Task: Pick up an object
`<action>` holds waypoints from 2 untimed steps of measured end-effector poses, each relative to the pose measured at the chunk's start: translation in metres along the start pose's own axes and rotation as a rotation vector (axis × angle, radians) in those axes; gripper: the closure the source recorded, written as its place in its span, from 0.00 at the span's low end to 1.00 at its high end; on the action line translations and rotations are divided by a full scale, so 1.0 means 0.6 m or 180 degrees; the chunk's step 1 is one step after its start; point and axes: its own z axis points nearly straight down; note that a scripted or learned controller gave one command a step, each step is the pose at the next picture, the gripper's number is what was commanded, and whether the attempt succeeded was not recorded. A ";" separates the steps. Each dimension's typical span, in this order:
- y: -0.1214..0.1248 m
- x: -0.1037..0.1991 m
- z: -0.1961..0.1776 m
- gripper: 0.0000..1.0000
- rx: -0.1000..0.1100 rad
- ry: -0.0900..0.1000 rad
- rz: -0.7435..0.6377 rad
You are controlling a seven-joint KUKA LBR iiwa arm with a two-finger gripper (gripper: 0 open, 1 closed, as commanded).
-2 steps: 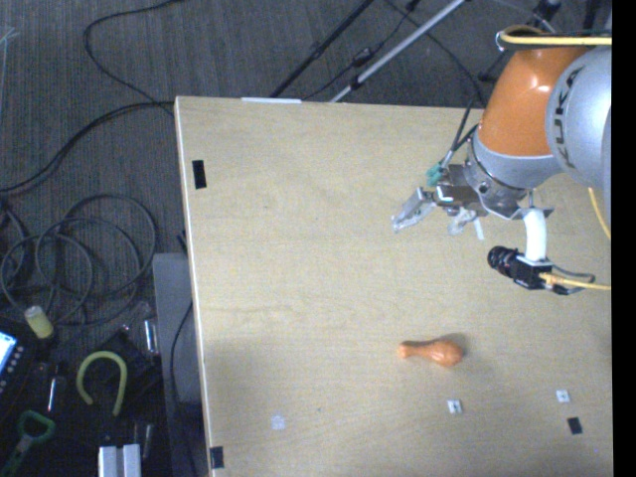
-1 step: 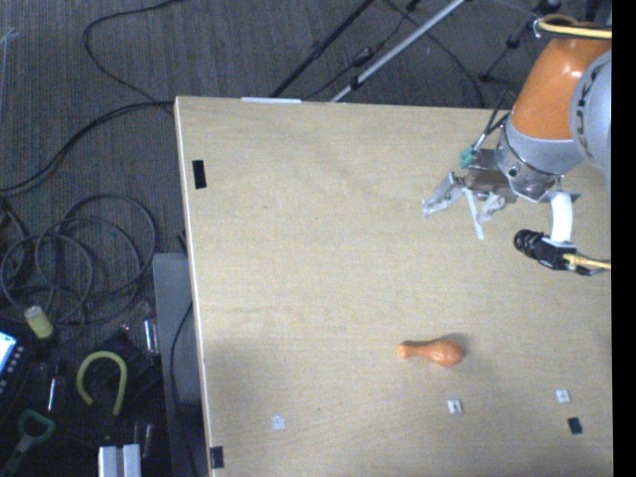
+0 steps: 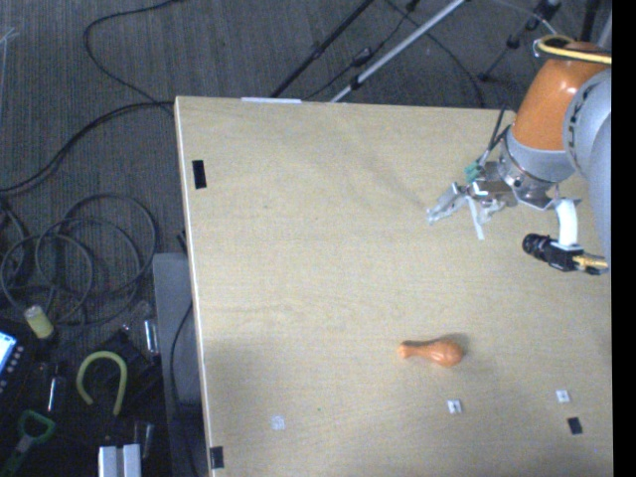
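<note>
Arm (image 3: 581,107) is reaching in from the right, grey body, orange band above the wrist, leaning over the far right part of the tan board (image 3: 328,266). Gripper (image 3: 460,214) is hanging over bare board, its two thin silvery fingers (image 3: 442,207) spreading apart and pointing left and a little toward the near side; nothing is sitting between them.

Orange object (image 3: 434,351), pear-shaped with a narrow neck pointing left and a rounder bulb to the right, is lying on the board toward the near right, well apart from the gripper and nearer to me than it. It is lying flat, on its side.

A black mark (image 3: 199,174) is showing near the board's far left edge. A few small square markers (image 3: 454,405) are dotting the near right of the board, just beyond the orange object.

On the floor to the left, dark cables (image 3: 79,256) are lying in loops, with a green U-shaped piece (image 3: 102,376) nearer. Tripod legs (image 3: 417,28) are crossing the floor at the far side
</note>
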 end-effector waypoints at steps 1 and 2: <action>0.034 -0.008 0.089 0.00 -0.0006 0.0000 -0.0817; 0.037 0.051 0.089 0.00 -0.0004 0.0004 -0.1067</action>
